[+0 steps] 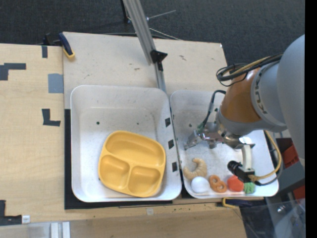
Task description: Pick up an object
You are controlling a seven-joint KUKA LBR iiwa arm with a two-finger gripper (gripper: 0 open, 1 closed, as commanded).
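Two shallow white bins [79, 133]: the left holds one yellow divided plastic tray [132, 163]; the right's near edge holds one tan croissant-shaped toy [196, 168], one white egg [200, 184], one pretzel [217, 183], one orange-red carrot toy [236, 184]. The tool [194, 139] hangs over the right bin; whether it is open or closed I cannot tell.

Robotics lab — industrial arm [267, 95], two white bins [79, 133], taped plywood bench [25, 133]

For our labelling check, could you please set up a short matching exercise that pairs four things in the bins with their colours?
Column 1:
1. divided tray
2. egg
3. pretzel
4. croissant

Column 2:
A. white
B. tan
C. yellow
D. orange-brown

Pairs: 1-C, 2-A, 3-D, 4-B
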